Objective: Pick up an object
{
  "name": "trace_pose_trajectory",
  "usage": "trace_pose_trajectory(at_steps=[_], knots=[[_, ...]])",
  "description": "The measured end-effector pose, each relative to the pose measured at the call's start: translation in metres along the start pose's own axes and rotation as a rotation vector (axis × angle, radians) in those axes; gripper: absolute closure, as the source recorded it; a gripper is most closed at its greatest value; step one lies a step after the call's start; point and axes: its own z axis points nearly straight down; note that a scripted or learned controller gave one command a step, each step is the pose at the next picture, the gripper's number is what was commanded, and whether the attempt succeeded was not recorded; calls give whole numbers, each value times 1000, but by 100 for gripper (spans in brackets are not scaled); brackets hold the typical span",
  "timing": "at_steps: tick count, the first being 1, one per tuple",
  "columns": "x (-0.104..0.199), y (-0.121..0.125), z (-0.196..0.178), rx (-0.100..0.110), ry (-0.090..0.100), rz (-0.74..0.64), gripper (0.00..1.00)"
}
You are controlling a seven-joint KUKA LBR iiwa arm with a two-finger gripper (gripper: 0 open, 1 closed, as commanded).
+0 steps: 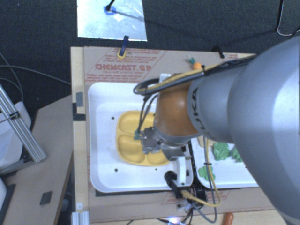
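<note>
From above I see my gripper point(149, 143), fingers hidden so I cannot tell their state, lowered over a yellow sectioned plate point(129, 139) mid-left bin point(101, 125), the grey arm point(243, 102) slanting in from the bench's right edge.

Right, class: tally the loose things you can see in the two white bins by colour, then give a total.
Yellow: 1, the yellow sectioned dish in the left bin
Green: 2, green pieces in the right bin
Total: 3 visible; the arm hides some of both bins.
</note>
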Motion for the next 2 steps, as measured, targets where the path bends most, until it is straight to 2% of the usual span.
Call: trace_pose_trajectory(at_steps=[1,2], knots=[[-11,91,57,-7,-2,1,100],[19,180,60,1,-1,-5,100]])
